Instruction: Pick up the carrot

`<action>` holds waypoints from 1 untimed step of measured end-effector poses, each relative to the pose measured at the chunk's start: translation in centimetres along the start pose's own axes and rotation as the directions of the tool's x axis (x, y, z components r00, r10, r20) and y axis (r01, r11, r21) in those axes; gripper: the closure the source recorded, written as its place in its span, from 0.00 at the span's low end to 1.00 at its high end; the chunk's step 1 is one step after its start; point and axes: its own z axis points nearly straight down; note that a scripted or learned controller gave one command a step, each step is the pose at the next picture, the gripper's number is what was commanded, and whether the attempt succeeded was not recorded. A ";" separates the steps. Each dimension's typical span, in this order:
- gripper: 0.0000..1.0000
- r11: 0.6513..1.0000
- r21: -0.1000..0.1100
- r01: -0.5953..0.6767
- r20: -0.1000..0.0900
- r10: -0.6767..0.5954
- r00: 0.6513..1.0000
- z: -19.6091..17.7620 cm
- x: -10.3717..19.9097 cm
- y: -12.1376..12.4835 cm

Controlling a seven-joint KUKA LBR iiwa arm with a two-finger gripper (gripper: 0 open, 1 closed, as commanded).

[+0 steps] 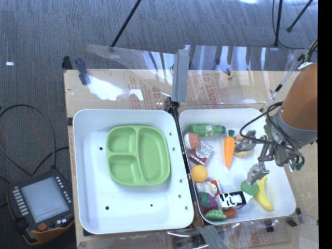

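Carrot (229,149) lying in right bin (288,191), left of gripper (258,173); gripper hovering over banana (263,193), grip state unclear; labels unreadable.

You see an orange carrot (229,151) with a green top in the white right bin (287,191). Beside the carrot, a green bottle (207,130) wears a pale label. Below the carrot lie an orange fruit (199,173) and a yellow banana (263,194). Left of the carrot, the light green divided tray (138,155) sits in the white left bin (88,191). The arm (303,105) shows orange above grey. The surface (150,90) is tan with red lettering.
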 end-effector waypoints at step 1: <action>0.00 0.997 0.002 0.082 0.008 -0.082 0.997 12.2 -5.1 3.2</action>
